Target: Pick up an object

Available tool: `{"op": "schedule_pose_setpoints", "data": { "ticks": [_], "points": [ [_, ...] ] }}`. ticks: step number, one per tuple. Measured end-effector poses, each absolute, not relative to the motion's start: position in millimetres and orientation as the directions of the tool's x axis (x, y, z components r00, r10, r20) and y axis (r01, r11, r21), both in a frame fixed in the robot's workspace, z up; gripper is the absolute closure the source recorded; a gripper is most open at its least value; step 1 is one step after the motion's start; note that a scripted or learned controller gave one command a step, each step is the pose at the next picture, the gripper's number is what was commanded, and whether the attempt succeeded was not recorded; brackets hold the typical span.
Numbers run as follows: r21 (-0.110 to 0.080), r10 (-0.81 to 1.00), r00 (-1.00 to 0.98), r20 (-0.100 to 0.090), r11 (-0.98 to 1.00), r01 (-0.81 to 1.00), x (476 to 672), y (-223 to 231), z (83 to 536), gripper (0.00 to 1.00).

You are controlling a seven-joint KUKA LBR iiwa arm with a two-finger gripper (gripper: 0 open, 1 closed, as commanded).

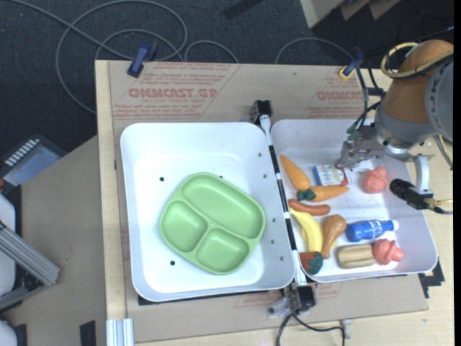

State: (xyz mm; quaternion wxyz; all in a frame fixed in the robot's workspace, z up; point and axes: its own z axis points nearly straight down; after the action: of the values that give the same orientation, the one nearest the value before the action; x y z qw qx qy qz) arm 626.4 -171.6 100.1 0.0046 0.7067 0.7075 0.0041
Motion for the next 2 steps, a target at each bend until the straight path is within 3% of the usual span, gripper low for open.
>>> {"op": "schedule_pose_setpoints", "data": {
  "ticks": [1,2],
  "points": [
    [0.012,1.000,-0.001,-0.001,0.001,1.000,626.1,-172,100,0.00],
    [0.008,1.000,0.000,-0.002,0.000,1.000,573.4,-128,89,0.00]
  ]
}}
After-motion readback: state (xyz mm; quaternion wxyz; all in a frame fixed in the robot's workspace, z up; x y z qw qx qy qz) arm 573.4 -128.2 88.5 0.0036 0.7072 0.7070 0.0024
